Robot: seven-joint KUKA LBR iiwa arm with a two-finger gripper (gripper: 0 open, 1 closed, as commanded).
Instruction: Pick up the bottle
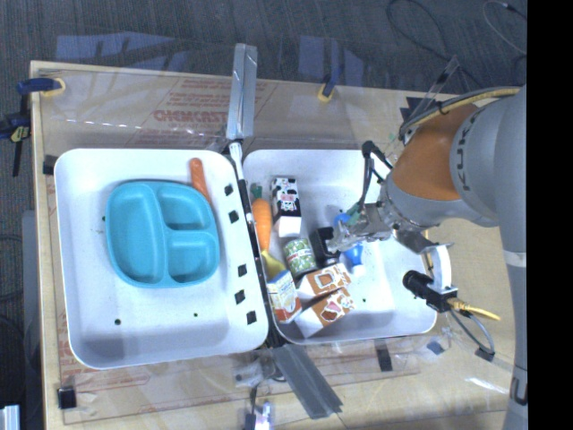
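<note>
1. The left bin (81, 267) held a light blue divided tray (163, 233) near its middle, lying flat.
2. A thin orange carrot (198, 178) lay just beyond the tray's far right corner, close to the wall between the bins.
3. A grey metal bar (240, 97) stood over the seam of the two bins, at the far side of the bench.
4. In the right bin (394, 322), a second, thicker carrot (261, 224) lay along the left wall.
5. A small black and white carton (286, 195) stood just right of this carrot, toward the far wall.
6. The bottle (299, 255), with a green label and a white cap, lay among the crowded things in the middle of the right bin.
7. A yellow piece (271, 262) touched the bottle on its left, and a white box (289, 227) sat just beyond it.
8. Two brown and white cartons (328, 294) lay just beside the bottle on the near side, one touching the other.
9. A blue thing (353, 254) lay right of the bottle, partly under the tool.
10. The gripper (333, 241) was low in the right bin, just right of the bottle; I could not tell whether it was apart or together, and the bottle was not seen inside it.
11. The grey arm (474, 164) with its orange band reached in from the right.
</note>
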